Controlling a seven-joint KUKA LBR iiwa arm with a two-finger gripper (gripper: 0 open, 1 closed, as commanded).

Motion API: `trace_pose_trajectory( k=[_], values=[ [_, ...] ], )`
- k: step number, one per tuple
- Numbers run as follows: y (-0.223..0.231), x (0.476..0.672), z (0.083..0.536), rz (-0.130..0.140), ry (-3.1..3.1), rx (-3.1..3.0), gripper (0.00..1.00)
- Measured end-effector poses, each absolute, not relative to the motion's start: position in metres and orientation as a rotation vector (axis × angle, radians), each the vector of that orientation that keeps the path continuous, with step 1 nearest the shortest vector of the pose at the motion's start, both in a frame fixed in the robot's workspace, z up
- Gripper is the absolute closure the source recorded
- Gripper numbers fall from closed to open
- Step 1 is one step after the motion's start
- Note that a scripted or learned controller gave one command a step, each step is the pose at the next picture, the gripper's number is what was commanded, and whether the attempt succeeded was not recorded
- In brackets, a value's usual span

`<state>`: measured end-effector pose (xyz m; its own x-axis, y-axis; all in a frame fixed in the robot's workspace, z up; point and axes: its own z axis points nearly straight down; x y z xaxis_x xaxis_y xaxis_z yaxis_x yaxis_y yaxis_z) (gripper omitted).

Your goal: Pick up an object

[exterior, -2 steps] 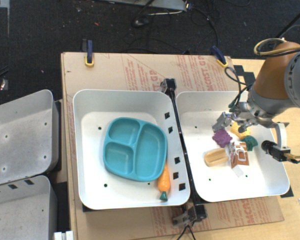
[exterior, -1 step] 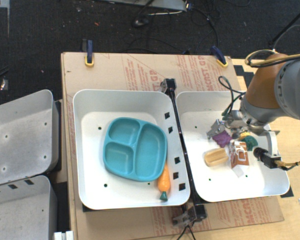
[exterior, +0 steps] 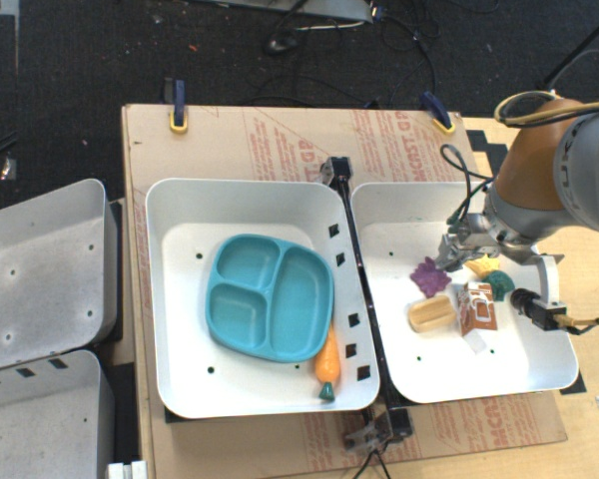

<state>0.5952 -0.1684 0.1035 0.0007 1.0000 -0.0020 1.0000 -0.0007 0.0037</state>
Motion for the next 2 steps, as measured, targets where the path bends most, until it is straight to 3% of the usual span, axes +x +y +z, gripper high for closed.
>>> trace_pose_trajectory(
  k=[2],
  values=[
    [-0.177, 0.613, 0.214, 0.005, 2.220, 2.215, 1.00]
  ],
)
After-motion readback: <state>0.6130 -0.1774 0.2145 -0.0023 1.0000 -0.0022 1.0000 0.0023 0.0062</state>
